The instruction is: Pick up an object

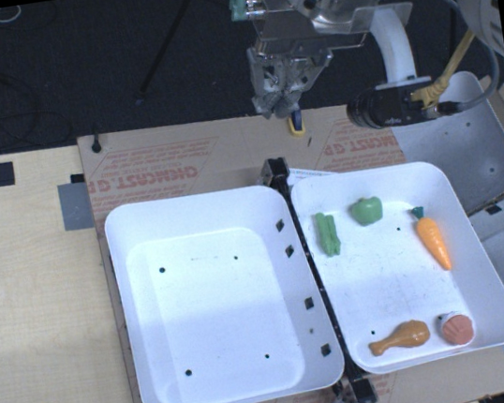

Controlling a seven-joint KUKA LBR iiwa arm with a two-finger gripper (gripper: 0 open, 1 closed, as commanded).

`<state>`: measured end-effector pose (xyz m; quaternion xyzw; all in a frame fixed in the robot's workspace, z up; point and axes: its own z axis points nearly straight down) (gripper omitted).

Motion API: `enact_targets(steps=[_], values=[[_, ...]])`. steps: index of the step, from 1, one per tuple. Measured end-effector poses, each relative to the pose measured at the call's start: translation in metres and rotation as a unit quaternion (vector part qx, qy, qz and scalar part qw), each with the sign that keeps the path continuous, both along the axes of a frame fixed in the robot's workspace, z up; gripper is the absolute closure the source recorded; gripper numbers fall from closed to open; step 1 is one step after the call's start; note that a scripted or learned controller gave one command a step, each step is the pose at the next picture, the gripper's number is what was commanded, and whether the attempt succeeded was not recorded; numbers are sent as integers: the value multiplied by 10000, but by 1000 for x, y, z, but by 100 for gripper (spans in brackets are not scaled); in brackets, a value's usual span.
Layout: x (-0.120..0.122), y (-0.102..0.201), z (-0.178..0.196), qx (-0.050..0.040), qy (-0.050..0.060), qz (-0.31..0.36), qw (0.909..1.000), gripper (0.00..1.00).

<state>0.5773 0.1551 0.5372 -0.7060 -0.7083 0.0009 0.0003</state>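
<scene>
The right bin (408, 287) holds several toy foods. A green bean-like piece (327, 233) lies near its left wall, with a green pepper (365, 211) just to the right of it. An orange carrot (433, 241) lies by the right wall. A tan drumstick (402, 338) and a pink round piece (456, 329) sit along the front wall. My gripper (277, 105) hangs high behind both bins, over the cardboard, well apart from every object and with nothing seen in it.
The left bin (138, 290) stands beside the right one, joined by a black clamp strip (303, 273). A small yellow-and-black item (296, 124) sits on the cardboard (180, 164) under the gripper. A grey metal plate (470, 142) lies at the right.
</scene>
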Motion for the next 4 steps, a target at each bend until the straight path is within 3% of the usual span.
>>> enact_targets(steps=[1, 2, 3, 4], values=[[-3, 81, 0, 1, 6, 12, 10000, 100], [-3, 79, 9, -10, 30, 6, 10000, 100], [-3, 79, 9, -11, 32, 6, 10000, 0], [-3, 80, 18, -16, 51, 17, 10000, 100]])
